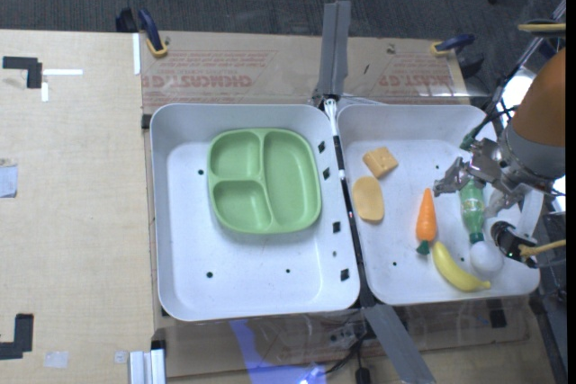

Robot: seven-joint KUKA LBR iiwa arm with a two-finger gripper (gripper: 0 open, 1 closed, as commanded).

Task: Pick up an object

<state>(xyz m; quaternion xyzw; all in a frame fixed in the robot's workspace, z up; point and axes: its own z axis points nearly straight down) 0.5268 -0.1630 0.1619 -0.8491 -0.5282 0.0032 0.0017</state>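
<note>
The right bin (405,135) holds a yellow-orange cracker-like block (381,162), a pale orange oval piece (368,199), an orange carrot (426,218), a yellow banana (459,269), a green bottle (472,209) and a white ball (485,257). My gripper (468,174) hangs over the right side of this bin, just above the top of the green bottle. Its metal fingers point left and down, and nothing shows clearly between them.
A green divided plate (265,180) lies in the left bin (180,220). A grey divider bar (335,49) runs between the bins at the back. Blue clamps (148,30) hold the cardboard at the far edge. The arm's orange band (549,108) is at the right.
</note>
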